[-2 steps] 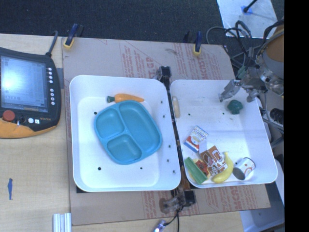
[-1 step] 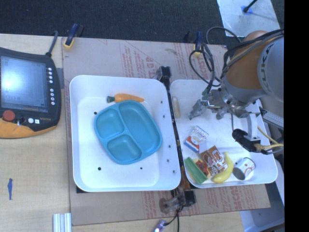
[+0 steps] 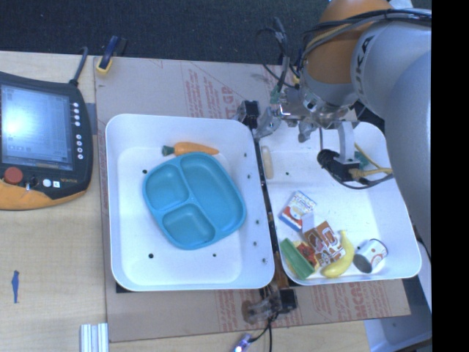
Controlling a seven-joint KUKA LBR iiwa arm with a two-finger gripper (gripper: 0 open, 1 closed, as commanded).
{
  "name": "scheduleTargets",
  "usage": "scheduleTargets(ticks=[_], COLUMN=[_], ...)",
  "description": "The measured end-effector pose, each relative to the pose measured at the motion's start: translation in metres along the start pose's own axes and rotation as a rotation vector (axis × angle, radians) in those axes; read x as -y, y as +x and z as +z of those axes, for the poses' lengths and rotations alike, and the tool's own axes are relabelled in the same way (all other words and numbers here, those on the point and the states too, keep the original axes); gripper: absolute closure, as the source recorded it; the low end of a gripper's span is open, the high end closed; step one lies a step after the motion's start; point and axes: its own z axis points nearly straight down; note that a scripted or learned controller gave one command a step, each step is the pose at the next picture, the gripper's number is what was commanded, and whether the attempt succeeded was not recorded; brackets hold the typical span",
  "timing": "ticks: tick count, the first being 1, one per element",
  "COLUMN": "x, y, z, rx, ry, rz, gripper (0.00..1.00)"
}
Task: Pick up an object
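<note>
My gripper [image 3: 324,138] hangs over the far end of the right bin [image 3: 396,218], fingers spread apart and open with nothing between them. Just below it lies a black-handled brush [image 3: 338,167] with pale bristles. Nearer the front of that bin sit a small red-and-white packet [image 3: 298,211], a brown snack pack [image 3: 323,244], a green item [image 3: 293,256], a yellow banana [image 3: 338,261] and a small white can [image 3: 371,255]. A beige stick [image 3: 267,161] lies by the bin's left wall.
The left bin [image 3: 124,196] holds a blue divided plate [image 3: 193,200] and an orange carrot [image 3: 193,149] beyond it. A teach pendant [image 3: 40,141] rests on the bench at the far left. The grey arm fills the upper right.
</note>
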Motion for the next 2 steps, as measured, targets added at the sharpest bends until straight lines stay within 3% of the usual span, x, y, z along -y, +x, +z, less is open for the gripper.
scheduleTargets(ticks=[1, 2], x=[-0.0036, -0.0035], y=[0.0449, 0.0444], z=[0.0009, 0.0008], rx=[0.001, 0.002], ry=[0.001, 0.001], rz=[0.000, 0.000], gripper=[0.00, 0.00])
